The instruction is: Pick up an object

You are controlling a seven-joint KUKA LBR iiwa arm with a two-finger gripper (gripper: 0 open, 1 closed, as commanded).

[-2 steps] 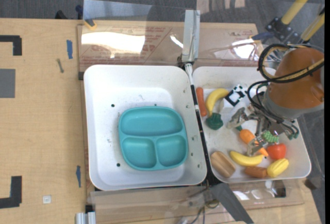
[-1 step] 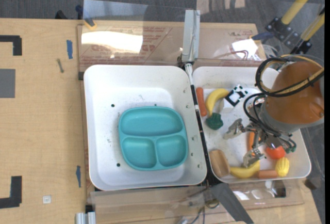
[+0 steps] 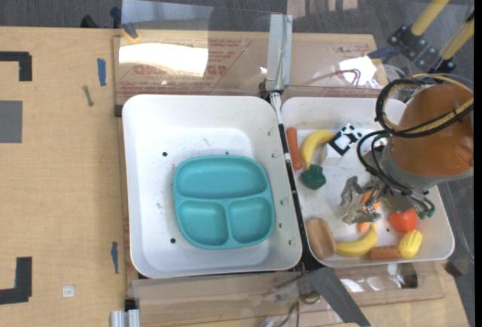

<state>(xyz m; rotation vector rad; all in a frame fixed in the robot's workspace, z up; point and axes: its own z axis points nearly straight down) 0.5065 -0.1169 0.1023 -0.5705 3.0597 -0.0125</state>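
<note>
Nearest the camera, along the front wall of the right bin (image 3: 440, 254), lie a tan bread roll (image 3: 319, 236), a banana (image 3: 357, 244), an orange sausage (image 3: 384, 252) and a yellow pepper (image 3: 410, 243). My hand (image 3: 360, 201) is lowered among them (beside a red tomato (image 3: 404, 220)); how far it is open, or whether it has hold of anything, I cannot tell. Farther back sit a second banana (image 3: 313, 145), a carrot (image 3: 293, 148) and a green broccoli (image 3: 313, 178). Left bin (image 3: 143, 129) holds a teal divided plate (image 3: 223, 200).
</note>
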